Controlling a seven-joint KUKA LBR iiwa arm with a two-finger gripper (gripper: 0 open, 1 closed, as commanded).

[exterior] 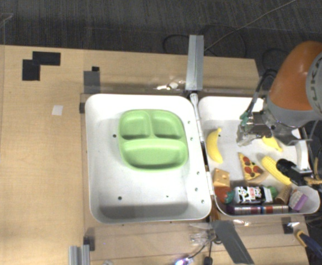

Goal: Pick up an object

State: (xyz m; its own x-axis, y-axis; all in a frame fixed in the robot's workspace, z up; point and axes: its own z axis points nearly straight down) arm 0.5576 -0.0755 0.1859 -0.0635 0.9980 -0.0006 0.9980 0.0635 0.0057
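Yellow plastic is showing at three spots around my gripper (249, 134), which is hanging over the right-hand shallow white bin (227, 106). I am counting two bins, and the left-hand shallow white bin (97, 148), well off to the view's left of my gripper, is holding one light green three-compartment plate (152, 138).

Of the yellow pieces, two are plainly bananas. One curved yellow toy banana (214, 146) is lying near my gripper on its view-left side, apart from it with bare white bin floor between us. A second yellow toy banana (272, 168) is lying nearer the camera than my gripper and to its view-right. The third, a small yellow piece (272, 143), is sitting just beside my gripper on the view-right, and I am partly hiding it.

Nearer the camera than my gripper I am also seeing:
- one flat toy pizza slice (251, 168)
- one orange-brown wedge (221, 176)
- one dark bottle with a white label (253, 194), lying on its side
- one dark marker-like stick (260, 208)
- one small purple piece (297, 201)

Whether my gripper is set wide or narrow I cannot tell, and I am not seeing anything caught in it.
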